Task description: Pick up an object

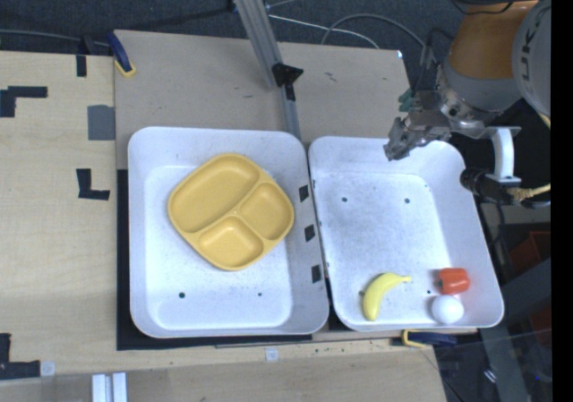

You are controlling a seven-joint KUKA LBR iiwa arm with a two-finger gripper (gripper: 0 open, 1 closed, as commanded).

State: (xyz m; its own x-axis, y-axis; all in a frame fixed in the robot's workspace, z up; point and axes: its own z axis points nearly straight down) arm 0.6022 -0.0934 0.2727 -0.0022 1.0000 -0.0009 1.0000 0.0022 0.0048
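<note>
While the tool (398, 148), aperture indeterminable, hung over the right bin (474, 212), banana (380, 293): light, smooth; grip mid-body.

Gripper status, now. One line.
Gripper: cannot be told whether open or closed; it hangs over the far edge of the right bin, with nothing visibly held.

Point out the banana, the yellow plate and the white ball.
banana (376, 295): camera view, middle of its curved body.
yellow plate (208, 197): camera view, floor of its largest compartment.
white ball (447, 309): camera view, its centre.
</note>
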